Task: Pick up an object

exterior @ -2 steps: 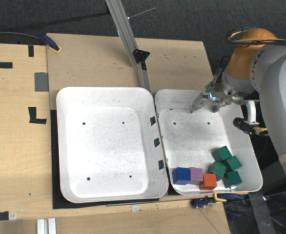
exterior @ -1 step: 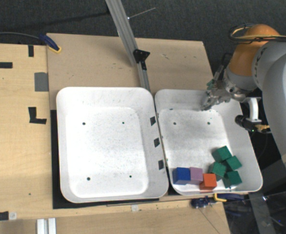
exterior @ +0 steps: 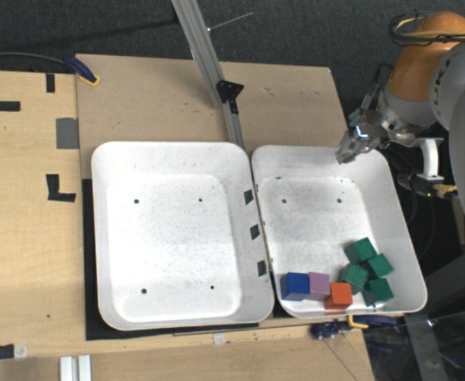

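Blocks, green (exterior: pixel 367 268), orange (exterior: pixel 340 294), lilac (exterior: pixel 319 283) and blue (exterior: pixel 296 284), cluster in right bin's (exterior: pixel 312 213) near corner; end effector (exterior: pixel 349 152) grip state unclear.

1. The arm (exterior: pixel 447 78) has a rounded grey casing.
2. A broad orange band (exterior: pixel 423 58) wraps it above the wrist.
3. Thin dark cables run along the wrist.
4. The gripper (exterior: pixel 348 154) is small, grey and metallic.

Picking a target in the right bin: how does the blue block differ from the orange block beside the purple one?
The blue block looks larger than the orange block. The blue block lies left of the purple block, the orange block right of it and nearer the green blocks. Both sit along the right bin's near edge, far from the gripper at the bin's far rim.
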Robot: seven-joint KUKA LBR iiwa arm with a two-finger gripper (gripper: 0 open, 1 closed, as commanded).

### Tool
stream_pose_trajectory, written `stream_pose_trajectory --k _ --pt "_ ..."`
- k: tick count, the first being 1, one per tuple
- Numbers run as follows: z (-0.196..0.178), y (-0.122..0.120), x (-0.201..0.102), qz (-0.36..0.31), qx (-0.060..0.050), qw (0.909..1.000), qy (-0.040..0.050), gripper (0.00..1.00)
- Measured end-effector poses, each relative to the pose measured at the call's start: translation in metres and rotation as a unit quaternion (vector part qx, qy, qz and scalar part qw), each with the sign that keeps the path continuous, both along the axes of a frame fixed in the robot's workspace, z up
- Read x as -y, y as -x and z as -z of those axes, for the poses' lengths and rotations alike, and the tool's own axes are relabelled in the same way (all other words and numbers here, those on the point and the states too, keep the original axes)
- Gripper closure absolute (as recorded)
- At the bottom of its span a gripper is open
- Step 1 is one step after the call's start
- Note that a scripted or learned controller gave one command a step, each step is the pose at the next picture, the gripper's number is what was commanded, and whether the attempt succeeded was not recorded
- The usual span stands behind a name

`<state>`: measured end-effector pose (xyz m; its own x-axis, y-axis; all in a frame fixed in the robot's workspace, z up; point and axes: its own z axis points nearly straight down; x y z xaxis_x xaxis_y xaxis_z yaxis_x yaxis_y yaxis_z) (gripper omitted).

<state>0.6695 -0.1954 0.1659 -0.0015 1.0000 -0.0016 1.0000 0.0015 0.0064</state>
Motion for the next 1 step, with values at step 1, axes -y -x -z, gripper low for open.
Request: stream_pose_trajectory --k 1 --pt "-0.0531 0.0073 -0.0062 0.0 -0.001 1.0 -0.0003 1.0"
